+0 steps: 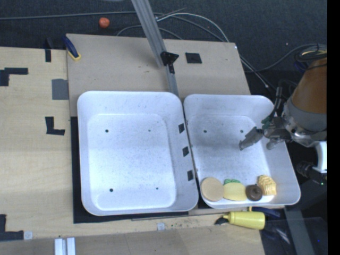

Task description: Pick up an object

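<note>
The gripper hangs over the right bin near its right wall, fingers apart and holding nothing. The objects lie well apart from it along the bin's near edge: a tan disc, a green piece, a pale yellow piece, a dark ring, a yellow corn-like piece. None bears readable writing. A yellow tool lies just outside the bin.

Gripper hovers over right bin (toys along its near edge).
</note>
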`<state>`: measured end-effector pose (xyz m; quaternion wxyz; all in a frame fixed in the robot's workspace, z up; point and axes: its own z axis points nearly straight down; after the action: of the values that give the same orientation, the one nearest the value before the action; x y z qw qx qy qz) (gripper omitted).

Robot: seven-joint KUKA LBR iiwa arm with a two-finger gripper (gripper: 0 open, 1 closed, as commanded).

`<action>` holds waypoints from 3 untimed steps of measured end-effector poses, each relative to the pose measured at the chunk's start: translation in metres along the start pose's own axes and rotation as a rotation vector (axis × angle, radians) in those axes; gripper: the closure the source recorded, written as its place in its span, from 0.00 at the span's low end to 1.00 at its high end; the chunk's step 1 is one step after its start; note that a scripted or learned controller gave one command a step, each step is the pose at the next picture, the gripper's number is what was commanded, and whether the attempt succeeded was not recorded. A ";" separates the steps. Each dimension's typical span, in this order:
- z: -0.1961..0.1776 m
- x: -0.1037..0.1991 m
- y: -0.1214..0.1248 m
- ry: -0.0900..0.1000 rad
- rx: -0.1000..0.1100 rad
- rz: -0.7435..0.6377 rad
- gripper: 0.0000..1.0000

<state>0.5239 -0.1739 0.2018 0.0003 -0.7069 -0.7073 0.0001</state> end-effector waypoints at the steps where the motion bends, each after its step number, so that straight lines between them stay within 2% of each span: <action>1: -0.010 0.000 0.000 0.000 0.000 -0.001 1.00; 2: -0.049 0.057 0.024 0.001 -0.003 -0.005 1.00; 3: -0.091 0.130 0.044 0.001 -0.003 -0.006 1.00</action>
<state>0.5680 -0.0438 0.2928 -0.0005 -0.7047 -0.7095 -0.0015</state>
